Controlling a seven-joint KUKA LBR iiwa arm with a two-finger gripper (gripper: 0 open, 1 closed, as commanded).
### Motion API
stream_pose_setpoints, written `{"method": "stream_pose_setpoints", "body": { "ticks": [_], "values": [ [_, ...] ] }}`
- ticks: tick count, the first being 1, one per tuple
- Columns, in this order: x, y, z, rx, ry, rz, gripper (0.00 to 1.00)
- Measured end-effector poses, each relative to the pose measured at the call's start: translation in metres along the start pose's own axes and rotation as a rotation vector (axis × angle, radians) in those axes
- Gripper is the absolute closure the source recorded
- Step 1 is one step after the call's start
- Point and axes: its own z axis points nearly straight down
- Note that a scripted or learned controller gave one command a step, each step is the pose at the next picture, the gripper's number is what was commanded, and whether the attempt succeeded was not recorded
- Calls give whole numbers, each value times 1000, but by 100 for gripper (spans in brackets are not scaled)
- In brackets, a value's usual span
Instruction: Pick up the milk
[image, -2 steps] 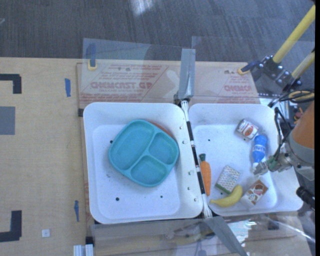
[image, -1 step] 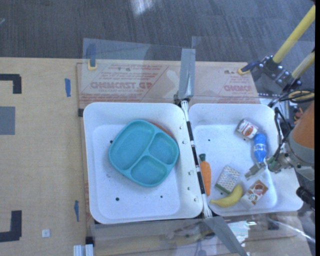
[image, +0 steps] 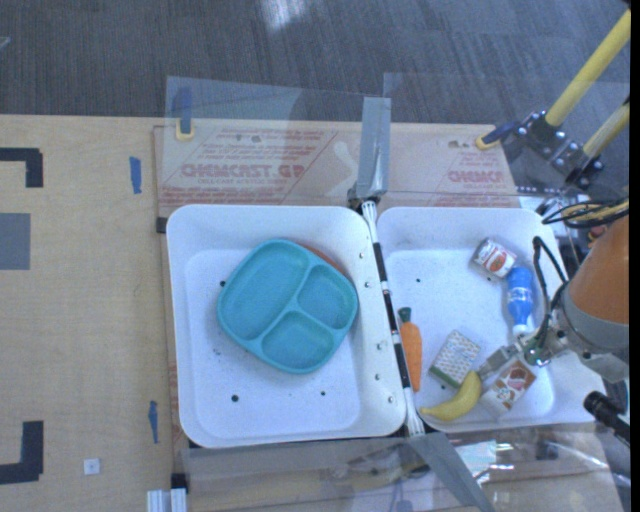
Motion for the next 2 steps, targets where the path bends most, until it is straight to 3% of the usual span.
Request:
{"method": "stream_pose_setpoints", "body": {
  "ticks": [1, 2],
  "values": [
    [-3, 0, -11, -7, -3, 8, 100],
    [56, 20, -96, 4, 4, -108, 100]
  ]
}}
